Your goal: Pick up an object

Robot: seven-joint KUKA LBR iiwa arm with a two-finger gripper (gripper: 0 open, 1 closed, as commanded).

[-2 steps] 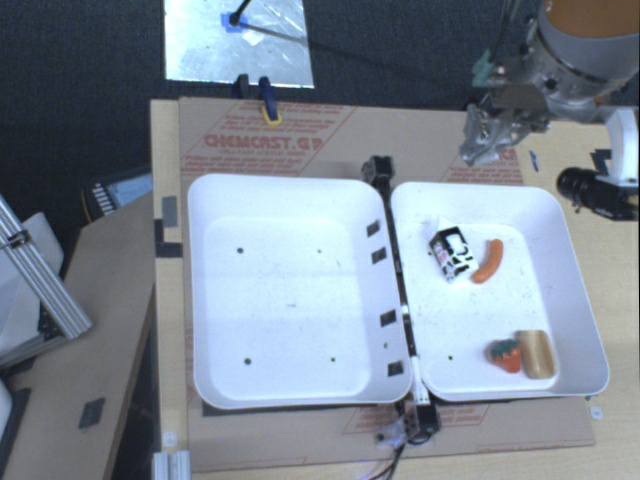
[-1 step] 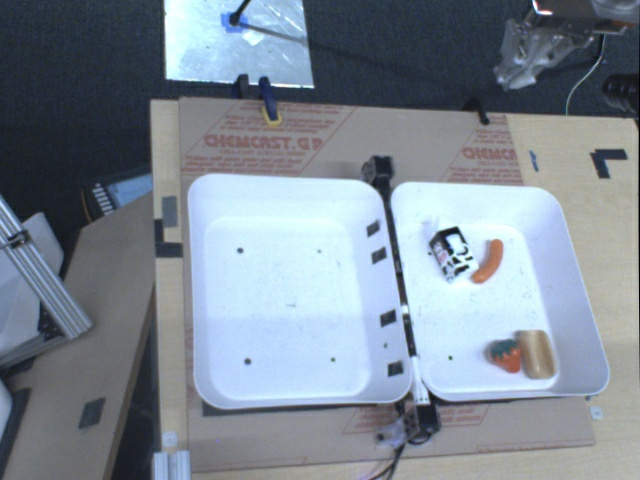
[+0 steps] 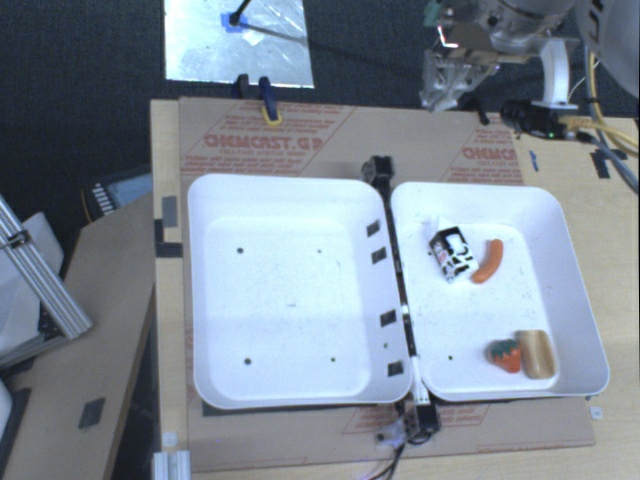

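Nothing is picked yet, I judge. My fingers (image 3: 447, 88) hang above the counter (image 3: 330, 133) behind the right bin (image 3: 570, 268), grasping nothing I can see. The sausage (image 3: 487, 262), carton (image 3: 452, 253) and bread piece (image 3: 536, 353) lie inside it.

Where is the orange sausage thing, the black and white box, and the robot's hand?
orange sausage (image 3: 487, 262): camera view, middle of its curved body.
black and white box (image 3: 452, 253): camera view, its printed top face.
hand (image 3: 447, 81): camera view, its metal body.
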